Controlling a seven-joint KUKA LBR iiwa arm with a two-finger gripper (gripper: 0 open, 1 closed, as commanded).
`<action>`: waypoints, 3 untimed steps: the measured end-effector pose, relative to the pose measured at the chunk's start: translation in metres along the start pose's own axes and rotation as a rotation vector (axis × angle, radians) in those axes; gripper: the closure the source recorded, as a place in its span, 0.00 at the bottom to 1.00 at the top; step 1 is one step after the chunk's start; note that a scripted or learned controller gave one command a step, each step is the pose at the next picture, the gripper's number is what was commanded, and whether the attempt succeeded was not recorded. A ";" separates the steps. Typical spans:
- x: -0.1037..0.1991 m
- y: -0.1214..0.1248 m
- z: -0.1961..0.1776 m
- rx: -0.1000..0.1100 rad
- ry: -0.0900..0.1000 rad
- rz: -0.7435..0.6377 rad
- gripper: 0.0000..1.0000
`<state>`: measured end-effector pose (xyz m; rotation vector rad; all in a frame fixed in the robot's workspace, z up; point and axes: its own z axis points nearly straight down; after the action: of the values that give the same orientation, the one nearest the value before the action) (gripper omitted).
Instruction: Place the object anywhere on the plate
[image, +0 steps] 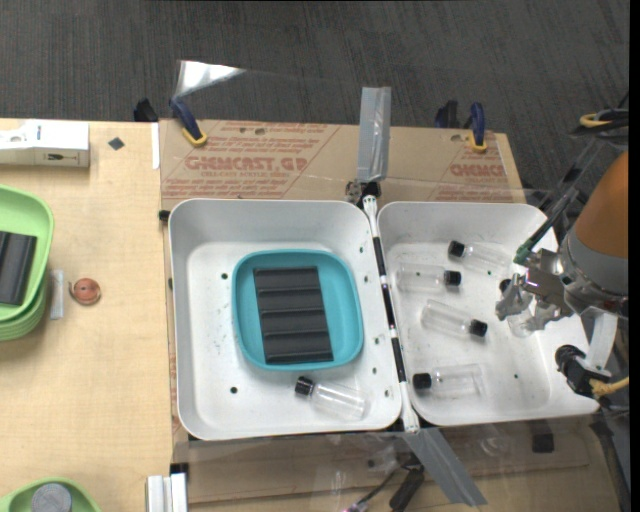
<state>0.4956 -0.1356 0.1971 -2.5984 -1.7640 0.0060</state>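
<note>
The gripper (520, 300) hangs over the right bin (530, 395), among several clear vials — I can't tell how it is set, or whether it holds anything. One vial (330, 396) lies in the left bin (200, 330) just beside the teal plate (245, 300), not on it. It looks like the picking stage; next it must secure a vial and carry it left over the plate.

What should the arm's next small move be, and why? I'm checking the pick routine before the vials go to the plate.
Probably lower the gripper toward the nearest vial in the right bin and try a grasp. The gripper sits over that bin's right side with nothing seen in it, several capped vials lie there, and the teal plate in the left bin carries only its black rack.
</note>
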 end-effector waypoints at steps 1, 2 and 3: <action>0.048 -0.039 -0.001 0.001 0.001 -0.192 1.00; 0.082 -0.052 -0.007 -0.001 0.001 -0.407 1.00; 0.153 -0.067 0.005 0.001 0.000 -0.646 1.00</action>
<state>0.4899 0.0309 0.1918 -1.9025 -2.4964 0.0056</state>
